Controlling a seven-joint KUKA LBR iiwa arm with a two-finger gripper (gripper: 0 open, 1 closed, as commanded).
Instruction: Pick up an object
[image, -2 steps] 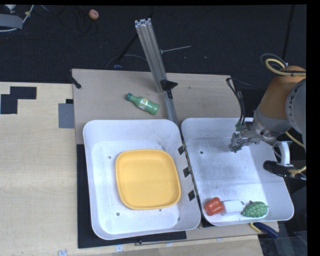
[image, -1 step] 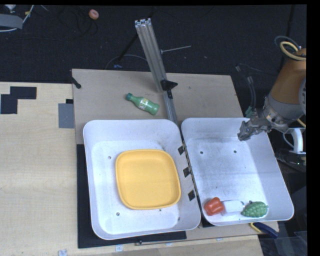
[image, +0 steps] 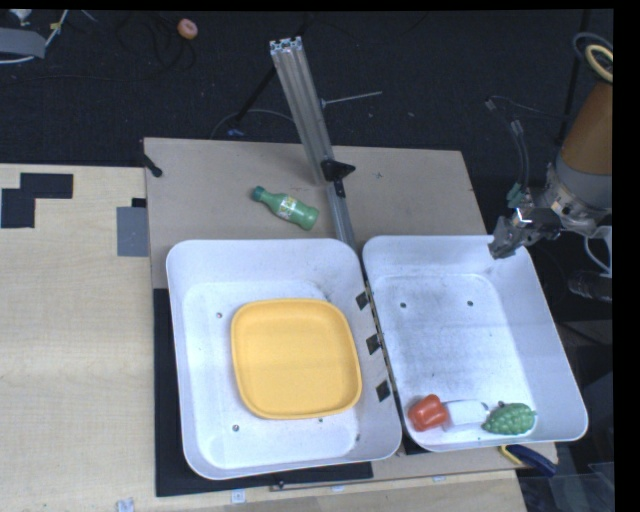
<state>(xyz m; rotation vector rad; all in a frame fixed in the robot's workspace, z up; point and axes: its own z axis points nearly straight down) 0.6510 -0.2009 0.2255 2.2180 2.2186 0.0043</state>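
In the right bin (image: 470, 330), near its front edge, lie a red pepper-like object (image: 428, 412), a small white object (image: 466, 411) and a green bunch of grapes (image: 509, 419). The left bin (image: 190, 300) holds a yellow square plate (image: 295, 357). My gripper (image: 505, 240) hovers over the right bin's far right corner, well away from all of these objects. Nothing shows between its fingers.
A green bottle (image: 286, 207) lies on the bench behind the left bin. A slanted metal rail (image: 310, 110) rises from between the bins toward the back. Black clips (image: 372, 343) line the seam between the bins.
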